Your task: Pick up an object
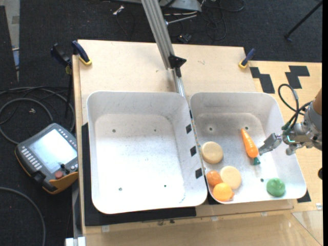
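Carrot point(249, 144) is lying in the right bin point(266, 104), near my gripper point(277, 142). I'm seeing its fingers point(268, 144) hanging spread, gripping nothing.

Right bin point(266, 104) as the anchor, carrot point(249, 144) upright near its middle, gripper point(278, 142) just right of the carrot, green ball point(275, 187) in its near right corner, pale round pieces point(212, 152) along its left wall.

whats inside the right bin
The right bin holds a carrot, a beige disc, a second one, two orange pieces and a green ball. Nothing looks covered.
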Available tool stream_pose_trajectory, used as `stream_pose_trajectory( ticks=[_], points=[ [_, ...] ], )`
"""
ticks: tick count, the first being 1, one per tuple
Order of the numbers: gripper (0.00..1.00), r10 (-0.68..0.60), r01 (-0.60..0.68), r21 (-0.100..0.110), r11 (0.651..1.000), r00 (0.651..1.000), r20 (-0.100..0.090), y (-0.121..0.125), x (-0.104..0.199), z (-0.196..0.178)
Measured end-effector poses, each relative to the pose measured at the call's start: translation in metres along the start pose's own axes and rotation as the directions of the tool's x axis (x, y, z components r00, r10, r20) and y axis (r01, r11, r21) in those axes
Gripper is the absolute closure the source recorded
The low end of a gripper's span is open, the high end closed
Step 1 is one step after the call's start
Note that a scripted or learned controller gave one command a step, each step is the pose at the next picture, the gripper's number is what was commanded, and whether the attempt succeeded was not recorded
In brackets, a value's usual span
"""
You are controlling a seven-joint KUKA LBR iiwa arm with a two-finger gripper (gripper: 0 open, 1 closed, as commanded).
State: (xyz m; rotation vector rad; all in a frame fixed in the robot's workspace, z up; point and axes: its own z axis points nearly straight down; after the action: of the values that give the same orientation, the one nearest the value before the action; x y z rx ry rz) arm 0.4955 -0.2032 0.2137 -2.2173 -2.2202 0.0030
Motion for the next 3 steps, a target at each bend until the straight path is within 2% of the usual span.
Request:
stream_pose_trajectory(
  ticks=[1,2,3],
  points=[
    [0.0,0.001,-0.001,-0.003,1.0,1.0,0.001,0.001,0.0,-0.002],
    [0.0,0.001,-0.001,0.001,1.0,1.0,-0.001,0.006,0.008,0.058],
    [0.0,0.003,-0.003,0.001,1.0,1.0,-0.001,0.0,0.011,0.102]
  ],
)
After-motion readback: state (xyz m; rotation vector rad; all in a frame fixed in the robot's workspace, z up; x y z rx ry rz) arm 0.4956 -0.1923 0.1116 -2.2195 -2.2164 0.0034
